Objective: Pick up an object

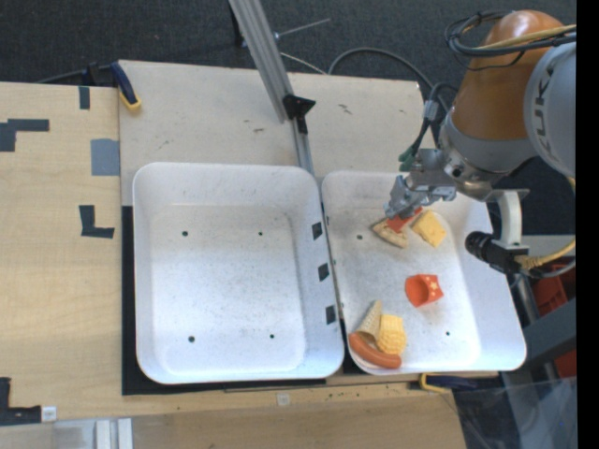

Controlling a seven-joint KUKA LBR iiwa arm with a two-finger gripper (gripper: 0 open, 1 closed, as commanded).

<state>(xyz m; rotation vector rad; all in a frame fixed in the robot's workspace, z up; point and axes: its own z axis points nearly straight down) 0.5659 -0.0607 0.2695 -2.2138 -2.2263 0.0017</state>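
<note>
Gripper (404, 211) hovering over right bin (487, 340), near its back edge, fingertips touching tan-and-red toy (393, 230). Grasp unclear: cannot tell whether clenched. Yellow piece (430, 228) lying just beside. Advising: centring on the toy, closing squarely, lifting straight, avoiding neighbour.

Both bins are white and peppered with fine dark specks: the left bin (225, 269) at nine o'clock, the right bin (468, 330) at four o'clock. In the right bin lie an orange cup (423, 290), a pale yellow block (430, 228) toward two o'clock, a tan slice (391, 233) with a red piece on top, a yellow ridged piece (390, 331) and a red-orange sausage (372, 350) at five o'clock. The arm (510, 82) at two o'clock is grey with an orange band. The bench (56, 241) is pale wood marked with grey tape patches.
</note>
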